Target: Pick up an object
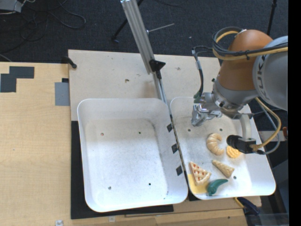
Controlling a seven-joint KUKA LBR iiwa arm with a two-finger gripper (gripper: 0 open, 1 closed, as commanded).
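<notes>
five toy foods (216, 143) lie in right bin (263, 182), tool (200, 118) above.

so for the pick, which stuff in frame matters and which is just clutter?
Job:
tool
croissant
waffle wedge
cone
orange round piece
green piece
right bin

Lying about:
left bin
aluminium rail
floor cables
</notes>
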